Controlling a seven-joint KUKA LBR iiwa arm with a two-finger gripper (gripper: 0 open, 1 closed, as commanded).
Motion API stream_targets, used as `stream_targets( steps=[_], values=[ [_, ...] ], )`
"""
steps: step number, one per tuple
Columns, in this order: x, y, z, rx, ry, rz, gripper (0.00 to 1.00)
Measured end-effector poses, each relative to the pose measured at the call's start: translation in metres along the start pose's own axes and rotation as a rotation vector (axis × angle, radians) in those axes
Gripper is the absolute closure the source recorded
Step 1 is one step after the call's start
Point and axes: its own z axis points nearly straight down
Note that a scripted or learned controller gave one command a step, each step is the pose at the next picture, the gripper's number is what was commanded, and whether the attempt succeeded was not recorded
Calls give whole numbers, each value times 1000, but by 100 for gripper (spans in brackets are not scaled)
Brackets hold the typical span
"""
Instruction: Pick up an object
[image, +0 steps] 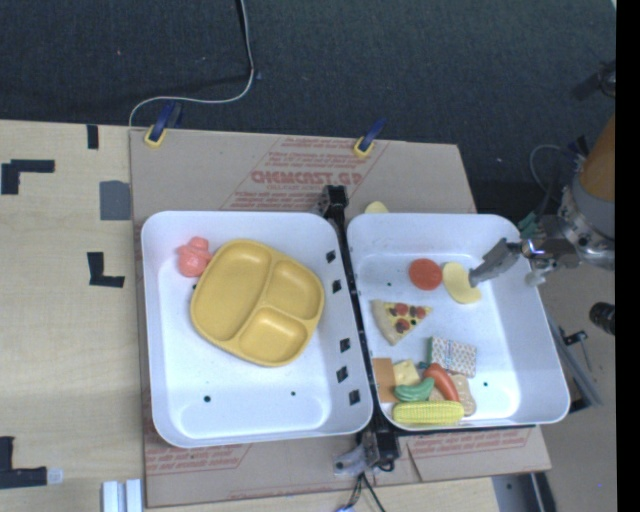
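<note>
While my arm reaches in from the right, my tool (487, 268) hangs over the right bin (520, 330), its tip just beside a pale yellow piece (460, 283). I cannot tell whether the tool is open or closed, nor whether it touches that piece.

The yellow piece lies in the upper part of the right bin, touching or nearly touching a red disc (425, 273) on its left. Below them, near the bin's left wall, lies a pizza slice (400, 319). In the lower part of the bin sits a cluster: a checkered packet (454, 354), a red pepper (442, 381), a green piece (418, 391), an orange block (383, 376), and a corn cob (429, 412) along the front wall. They are packed close, several touching.

The left bin (240, 415) holds a yellow divided plate (257, 301), tilted askew, with a pink toy (192, 257) just beside its upper left edge.

Both bins rest side by side on a cardboard sheet (290, 170) on the surface (60, 350), clipped at its far edge.
</note>
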Motion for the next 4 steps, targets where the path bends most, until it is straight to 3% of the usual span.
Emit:
stream_targets(
  steps=[1, 2, 3, 4],
  values=[
    [13, 46, 142, 9, 3, -3, 0],
    [39, 98, 188, -4, -2, -4, 0],
    [37, 99, 172, -12, -5, -2, 100],
    [37, 98, 173, -10, -5, -2, 0]
  ],
)
